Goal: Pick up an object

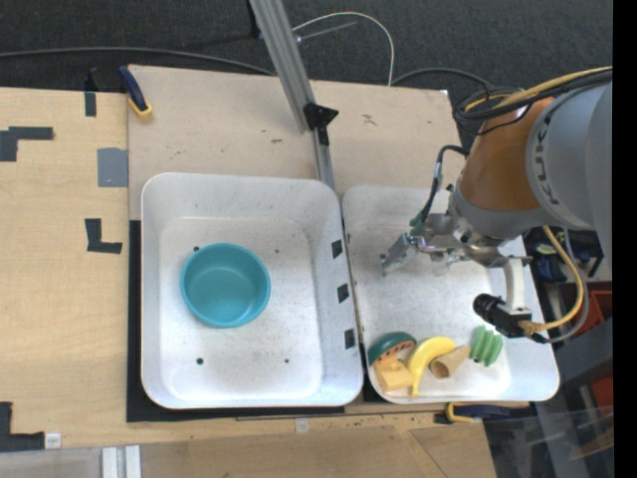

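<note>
Camera view: hand (pixel 396 256), fingers apart, over bare floor of right bin (pixel 378 212); toys (pixel 430 357) crowd its near edge.

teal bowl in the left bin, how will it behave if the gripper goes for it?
The teal bowl looks rigid and light, probably thin plastic. It sits upright on the left bin floor, so it likely slides rather than rolls. A one-sided rim pinch may tip it.

- Two white bins: left bin (pixel 159 267), right bin (pixel 378 217)
- One teal bowl (pixel 226 285)
- One yellow banana (pixel 428 354)
- One green ridged piece (pixel 487 346)
- One arm, one gripper (pixel 398 252)
</note>
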`<control>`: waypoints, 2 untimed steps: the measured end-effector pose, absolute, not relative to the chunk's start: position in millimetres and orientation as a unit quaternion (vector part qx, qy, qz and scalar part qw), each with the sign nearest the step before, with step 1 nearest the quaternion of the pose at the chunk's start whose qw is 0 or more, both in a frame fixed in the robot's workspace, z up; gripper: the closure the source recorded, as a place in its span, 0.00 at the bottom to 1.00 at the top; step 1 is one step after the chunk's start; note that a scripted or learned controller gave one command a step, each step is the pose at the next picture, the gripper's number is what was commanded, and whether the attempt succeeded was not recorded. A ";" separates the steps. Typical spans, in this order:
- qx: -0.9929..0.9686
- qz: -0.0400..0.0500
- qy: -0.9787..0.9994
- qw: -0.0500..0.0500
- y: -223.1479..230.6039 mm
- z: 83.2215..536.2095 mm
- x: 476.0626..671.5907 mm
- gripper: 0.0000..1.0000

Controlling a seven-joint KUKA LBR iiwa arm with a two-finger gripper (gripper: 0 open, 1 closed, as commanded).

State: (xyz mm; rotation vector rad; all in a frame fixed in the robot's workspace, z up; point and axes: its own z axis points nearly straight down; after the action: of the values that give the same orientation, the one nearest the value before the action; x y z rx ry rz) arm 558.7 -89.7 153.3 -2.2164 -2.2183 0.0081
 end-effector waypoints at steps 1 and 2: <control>-0.707 0.003 -0.708 0.003 -93.2 89.7 559.3 0.00; -0.706 0.001 -0.708 0.002 -92.3 103.1 560.3 1.00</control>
State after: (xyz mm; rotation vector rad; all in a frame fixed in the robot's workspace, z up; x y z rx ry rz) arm 560.3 -92.3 103.1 -2.2154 -2.2210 0.0035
